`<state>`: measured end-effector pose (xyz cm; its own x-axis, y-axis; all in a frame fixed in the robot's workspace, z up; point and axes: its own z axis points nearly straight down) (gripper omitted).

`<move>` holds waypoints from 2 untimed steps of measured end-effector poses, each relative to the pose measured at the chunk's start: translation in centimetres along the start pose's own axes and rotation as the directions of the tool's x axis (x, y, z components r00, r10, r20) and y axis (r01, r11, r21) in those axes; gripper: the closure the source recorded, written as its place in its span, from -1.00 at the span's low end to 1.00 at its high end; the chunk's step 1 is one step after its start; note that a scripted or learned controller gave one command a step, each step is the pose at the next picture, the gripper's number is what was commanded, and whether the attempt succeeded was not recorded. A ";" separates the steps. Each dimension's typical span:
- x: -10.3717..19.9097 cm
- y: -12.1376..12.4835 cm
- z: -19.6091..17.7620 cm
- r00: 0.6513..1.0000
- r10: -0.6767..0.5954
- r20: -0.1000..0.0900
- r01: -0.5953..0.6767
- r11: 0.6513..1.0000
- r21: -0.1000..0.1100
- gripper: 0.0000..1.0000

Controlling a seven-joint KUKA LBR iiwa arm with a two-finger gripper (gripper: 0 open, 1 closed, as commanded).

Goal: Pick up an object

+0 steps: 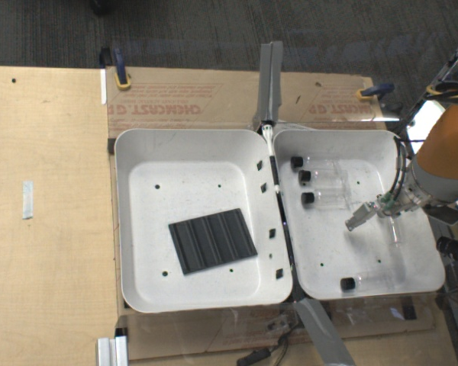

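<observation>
Gripper [360, 218]: bare bin floor [328, 242] below and left; black-capped clear vials [324, 178] close at upper left, another [362, 283] well below.

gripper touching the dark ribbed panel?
Apart. The camera view shows the gripper over the right bin, while the dark ribbed panel lies in the left bin.

The bench [46, 204] is pale wood, and a sheet of brown cardboard [214, 97] printed with red lettering covers its right part. Two white bins lie on the cardboard side by side, touching: the left bin [137, 158] and the right bin [366, 139]. Clamps [120, 75] grip the cardboard's far edge. A small pale strip [27, 200] lies on the bare wood at left.
</observation>
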<state>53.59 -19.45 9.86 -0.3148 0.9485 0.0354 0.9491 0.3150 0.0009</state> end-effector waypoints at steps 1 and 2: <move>-3.3 8.0 0.5 0.989 -0.149 0.011 0.149 0.989 -0.005 -1.00; 1.9 6.0 -3.2 0.981 -0.189 0.035 0.189 0.982 0.007 -1.00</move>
<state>58.68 -15.87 13.13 -0.4885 0.8726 -0.0005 0.8726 0.4885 0.0005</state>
